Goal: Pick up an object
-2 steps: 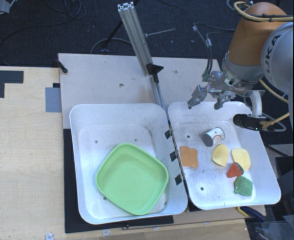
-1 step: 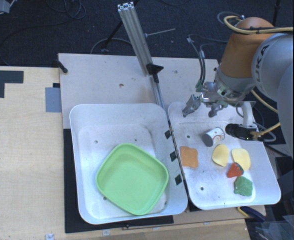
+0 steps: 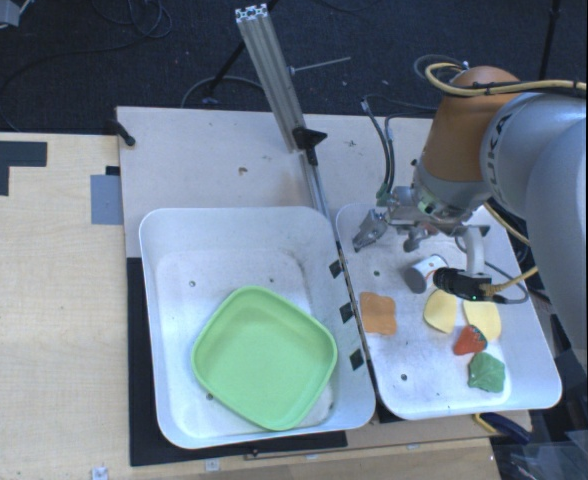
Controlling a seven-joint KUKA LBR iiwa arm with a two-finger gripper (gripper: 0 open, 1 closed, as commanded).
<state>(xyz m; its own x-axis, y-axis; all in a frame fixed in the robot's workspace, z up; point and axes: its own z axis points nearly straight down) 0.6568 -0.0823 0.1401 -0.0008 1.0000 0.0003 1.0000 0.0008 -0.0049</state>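
**Arm over right bin, nothing gripped**

Arm point(image 3: 519, 158) enters from frame right. Left bin point(image 3: 174, 258): green plate point(image 3: 264, 356), lower centre. Right bin point(image 3: 424, 388): yellow pieces point(image 3: 461, 315), orange square point(image 3: 378, 313), green piece point(image 3: 487, 371), red piece point(image 3: 469, 341). Gripper point(image 3: 429, 268) above the yellow pieces; fingers apart, holding nothing.

One fixed camera looks down at a slant from above the desk point(image 3: 34, 268). Both white bins sit mid-frame, moderately near.
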